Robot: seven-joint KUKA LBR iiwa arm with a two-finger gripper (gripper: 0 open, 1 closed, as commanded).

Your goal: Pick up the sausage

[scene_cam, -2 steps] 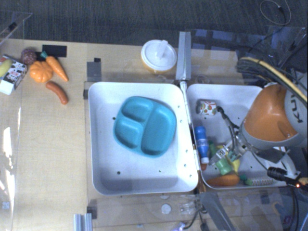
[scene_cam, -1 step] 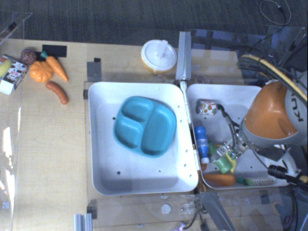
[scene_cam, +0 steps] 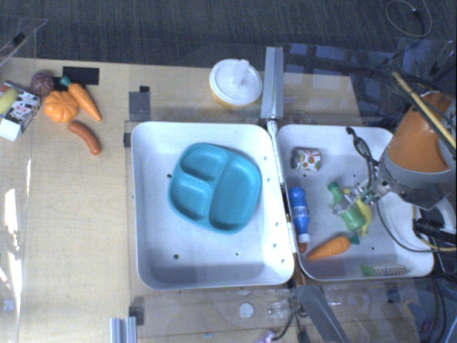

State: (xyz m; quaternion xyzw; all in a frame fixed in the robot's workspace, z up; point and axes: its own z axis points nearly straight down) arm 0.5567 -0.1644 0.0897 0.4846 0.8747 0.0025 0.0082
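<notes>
The sausage (scene_cam: 86, 137) is a reddish-orange link lying on the wooden bench, outside the bins and left of the left bin (scene_cam: 146, 213). It is far from my gripper (scene_cam: 355, 200). The gripper reaches down into the right bin (scene_cam: 410, 259), right over a green bottle-like toy (scene_cam: 341, 195) and a yellow toy (scene_cam: 365, 213). The arm's orange band (scene_cam: 421, 145) sits above it at the right edge. From this angle I cannot see whether the gripper holds anything.
A blue divided plate (scene_cam: 214, 186) lies in the left bin. The right bin also holds a blue bottle (scene_cam: 298, 211), a toy carrot (scene_cam: 330, 247) and a patterned can (scene_cam: 306, 160). Near the sausage sit a pumpkin (scene_cam: 61, 106) and another carrot (scene_cam: 87, 101). A white lidded cup (scene_cam: 235, 82) stands behind the bins.
</notes>
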